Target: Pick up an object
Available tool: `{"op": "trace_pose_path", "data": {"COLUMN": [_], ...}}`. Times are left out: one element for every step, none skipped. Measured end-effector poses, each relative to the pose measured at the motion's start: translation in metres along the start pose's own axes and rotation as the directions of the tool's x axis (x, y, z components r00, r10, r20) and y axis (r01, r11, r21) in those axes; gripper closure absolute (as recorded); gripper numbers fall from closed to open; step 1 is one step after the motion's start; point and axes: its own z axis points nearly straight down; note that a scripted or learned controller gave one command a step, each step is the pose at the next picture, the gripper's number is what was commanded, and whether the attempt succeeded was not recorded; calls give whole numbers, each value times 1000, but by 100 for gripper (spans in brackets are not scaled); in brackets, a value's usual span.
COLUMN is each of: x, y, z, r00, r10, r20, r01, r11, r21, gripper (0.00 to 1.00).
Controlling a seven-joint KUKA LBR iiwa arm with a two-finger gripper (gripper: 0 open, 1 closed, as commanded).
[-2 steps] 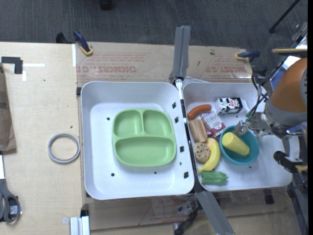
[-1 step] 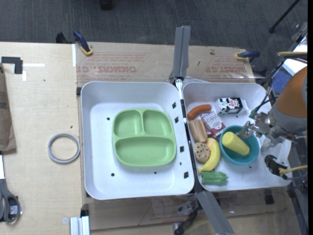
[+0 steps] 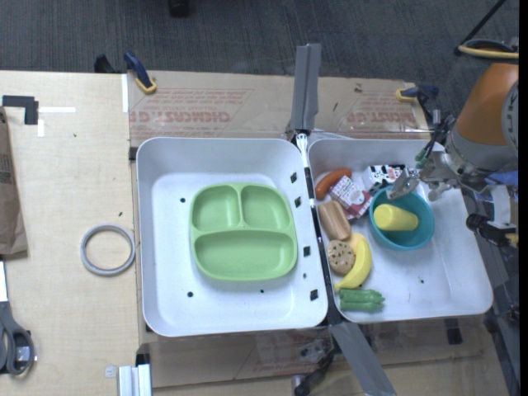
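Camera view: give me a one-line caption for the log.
Gripper poised at the rim of the blue bowl holding a yellow object in the right bin; green divided plate in the left bin.

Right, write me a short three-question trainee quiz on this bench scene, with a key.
1. True or false: the green divided plate lies in the left bin.
2. What sits inside the blue bowl? A) a cookie B) a yellow object C) a green pepper
3. Fill in: the banana lies in the ____ bin, beside the cookie.

Key: 1 true. 2 B, the yellow object. 3 right; the right bin also holds the bowl, with the gripper at its upper rim.
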Motion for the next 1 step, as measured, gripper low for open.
{"op": "trace_pose_path", "data": {"x": [16], "y": [-25], "z": [-56], "r00": [998], "r10": [69], "r20": [-1], "r01": [-69], "r11": [998], "r21": [1], "gripper": [0]}}
